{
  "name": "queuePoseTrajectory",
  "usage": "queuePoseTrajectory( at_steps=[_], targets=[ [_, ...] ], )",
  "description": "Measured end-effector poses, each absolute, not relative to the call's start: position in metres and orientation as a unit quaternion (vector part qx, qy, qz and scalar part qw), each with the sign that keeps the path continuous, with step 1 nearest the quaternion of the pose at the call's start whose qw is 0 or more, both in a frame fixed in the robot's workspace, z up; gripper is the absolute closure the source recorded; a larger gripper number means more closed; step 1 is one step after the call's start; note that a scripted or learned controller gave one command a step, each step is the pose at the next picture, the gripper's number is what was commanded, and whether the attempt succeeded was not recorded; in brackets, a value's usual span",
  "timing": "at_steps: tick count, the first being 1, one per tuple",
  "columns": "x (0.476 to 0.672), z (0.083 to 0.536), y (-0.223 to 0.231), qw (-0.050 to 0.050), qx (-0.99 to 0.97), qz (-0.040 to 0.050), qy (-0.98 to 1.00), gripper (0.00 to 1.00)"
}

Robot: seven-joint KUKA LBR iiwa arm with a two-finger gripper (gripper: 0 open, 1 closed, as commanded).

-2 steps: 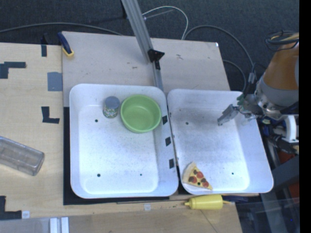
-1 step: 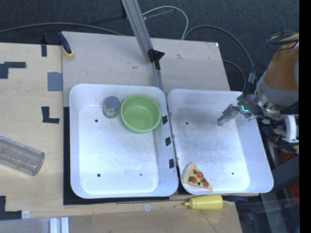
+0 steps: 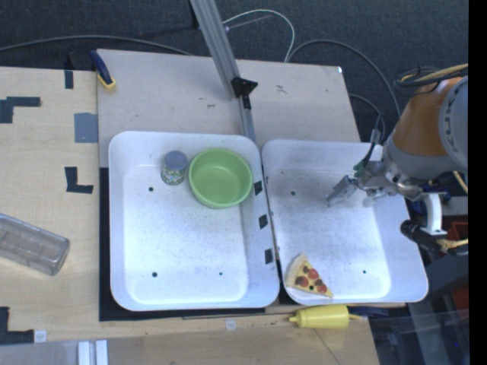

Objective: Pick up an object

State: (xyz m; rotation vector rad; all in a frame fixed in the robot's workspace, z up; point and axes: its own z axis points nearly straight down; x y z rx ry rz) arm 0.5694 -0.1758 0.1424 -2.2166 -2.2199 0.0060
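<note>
Pale counter (image 3: 167,90), two bins; the pincer (image 3: 338,194), state I cannot tell, hangs over the right bin (image 3: 396,280), far from the pizza slice (image 3: 308,276); closing here likely grabs nothing.

The robot arm (image 3: 445,124) is grey, with a wide orange band (round like a ring) above its wrist. The gripper (image 3: 340,192) at its end is grey metal. Thin cables hang beside the wrist.

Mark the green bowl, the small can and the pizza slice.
green bowl (image 3: 221,178): camera view, inner floor.
small can (image 3: 174,167): camera view, its side.
pizza slice (image 3: 307,277): camera view, topped middle.
</note>
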Motion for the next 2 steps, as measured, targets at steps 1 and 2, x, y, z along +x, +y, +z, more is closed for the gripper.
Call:
queuePoseTrajectory(
  at_steps=[1, 2],
  targets=[
    [0.569, 0.089, -0.175, 0.001, -0.706, 0.0016, -0.708, 0.0],
    [0.569, 0.101, -0.174, 0.001, -0.706, 0.0008, -0.708, 1.0]
  ],
)
